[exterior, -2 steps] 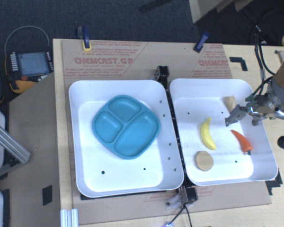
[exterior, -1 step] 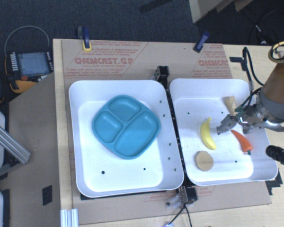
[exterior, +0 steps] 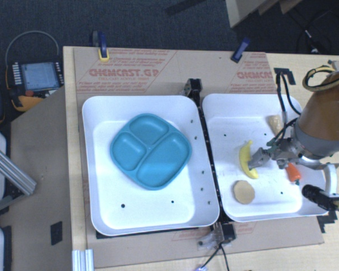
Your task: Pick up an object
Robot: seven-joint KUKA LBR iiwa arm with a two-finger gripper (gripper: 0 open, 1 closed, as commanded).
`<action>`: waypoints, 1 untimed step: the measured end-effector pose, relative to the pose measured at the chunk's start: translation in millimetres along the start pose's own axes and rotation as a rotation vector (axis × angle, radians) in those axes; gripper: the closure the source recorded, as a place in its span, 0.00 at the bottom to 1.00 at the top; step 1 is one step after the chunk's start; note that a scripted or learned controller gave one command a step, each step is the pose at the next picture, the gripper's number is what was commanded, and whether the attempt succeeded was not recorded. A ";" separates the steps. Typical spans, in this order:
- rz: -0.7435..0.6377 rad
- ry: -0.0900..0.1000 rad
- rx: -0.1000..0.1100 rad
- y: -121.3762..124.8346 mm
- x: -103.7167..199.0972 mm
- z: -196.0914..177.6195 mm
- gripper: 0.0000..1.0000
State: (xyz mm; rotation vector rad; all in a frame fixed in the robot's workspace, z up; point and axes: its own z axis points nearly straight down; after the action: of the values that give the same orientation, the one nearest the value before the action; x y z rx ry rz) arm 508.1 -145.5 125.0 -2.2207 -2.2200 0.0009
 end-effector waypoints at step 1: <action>0.001 0.001 0.002 -0.4 0.5 42.5 0.00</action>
State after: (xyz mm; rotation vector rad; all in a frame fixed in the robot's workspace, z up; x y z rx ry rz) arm 507.7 -145.0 82.6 -2.2202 -2.2175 0.0018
